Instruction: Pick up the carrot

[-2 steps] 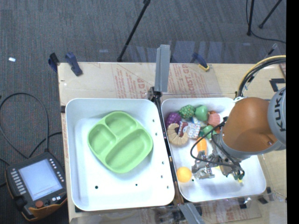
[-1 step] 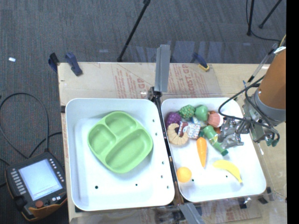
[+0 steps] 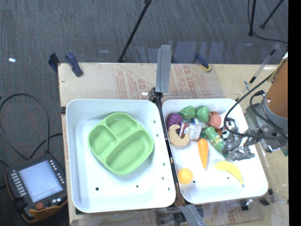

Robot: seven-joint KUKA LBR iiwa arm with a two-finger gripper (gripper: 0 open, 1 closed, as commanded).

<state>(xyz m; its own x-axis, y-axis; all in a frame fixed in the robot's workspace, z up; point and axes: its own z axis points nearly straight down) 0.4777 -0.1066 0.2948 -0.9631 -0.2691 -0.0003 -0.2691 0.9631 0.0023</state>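
carrot (image 3: 202,152) lies in the right bin (image 3: 254,182), about mid-bin, long axis near-to-far with the narrow tip pointing toward the near side. it is free, nothing gripping it. just left of it a ring-shaped biscuit-coloured piece (image 3: 179,135); an orange ball (image 3: 185,176) sits near-left of it, a banana (image 3: 230,170) near-right. far of the carrot, a cluster: purple grapes (image 3: 174,120), a bumpy green item (image 3: 188,112), a green apple-like item (image 3: 203,113), a reddish round item (image 3: 215,120), a green bottle-like piece (image 3: 214,137).

tool (image 3: 236,150) is low over the right side of the same bin, right of the carrot and apart from it, just far of the banana. cannot tell whether it is released or clenched; detail too dark and cluttered.

left bin (image 3: 77,182) carries a green divided plate (image 3: 121,142). both bins on the table (image 3: 108,79).
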